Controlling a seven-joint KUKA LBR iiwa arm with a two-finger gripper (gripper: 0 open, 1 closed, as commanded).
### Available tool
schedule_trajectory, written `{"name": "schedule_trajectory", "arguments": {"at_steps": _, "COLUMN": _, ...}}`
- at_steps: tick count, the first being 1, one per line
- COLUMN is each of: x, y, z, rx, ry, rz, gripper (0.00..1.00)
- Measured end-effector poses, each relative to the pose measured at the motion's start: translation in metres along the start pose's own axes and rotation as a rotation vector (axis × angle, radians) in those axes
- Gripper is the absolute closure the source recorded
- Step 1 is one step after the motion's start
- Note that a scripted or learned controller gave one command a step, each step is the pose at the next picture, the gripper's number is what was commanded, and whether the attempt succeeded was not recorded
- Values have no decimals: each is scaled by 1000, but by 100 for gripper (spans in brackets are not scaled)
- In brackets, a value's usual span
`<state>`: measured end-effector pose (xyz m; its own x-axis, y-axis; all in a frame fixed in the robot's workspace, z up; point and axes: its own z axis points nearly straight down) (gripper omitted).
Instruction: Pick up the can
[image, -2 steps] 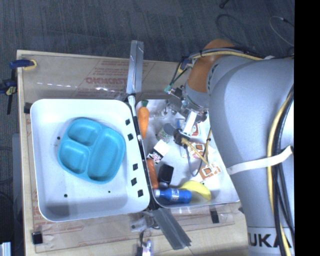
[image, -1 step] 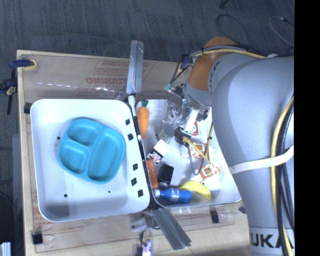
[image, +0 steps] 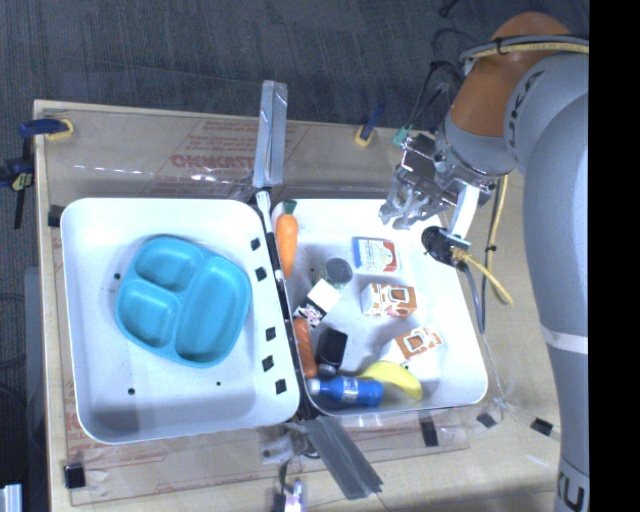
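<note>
The can is a small dark grey cylinder standing upright in the right bin, near the middle of its far half. It sits between a carrot on its left and a white and blue box on its right. My gripper hangs over the far rim of the right bin, up and to the right of the can and well apart from it. Its fingers look open, with nothing between them.
Around the can the right bin holds two orange and white cartons, a banana, a blue bottle, a black box and a small white pack. A blue divided plate lies in the left bin.
</note>
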<state>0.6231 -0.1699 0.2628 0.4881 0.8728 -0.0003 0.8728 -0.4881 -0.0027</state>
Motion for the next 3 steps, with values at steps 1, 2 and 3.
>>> {"name": "schedule_trajectory", "arguments": {"at_steps": 1, "x": 0, "y": 0, "z": 0, "rx": 1, "ry": 0, "rz": -1, "gripper": 0}}
{"name": "schedule_trajectory", "arguments": {"at_steps": 2, "x": -18, "y": -20, "z": 123, "rx": -6, "ry": 2, "rz": 29, "gripper": 0}}
{"name": "schedule_trajectory", "arguments": {"at_steps": 3, "x": 49, "y": -7, "z": 169, "rx": -9, "ry": -14, "rz": -55, "gripper": 0}}
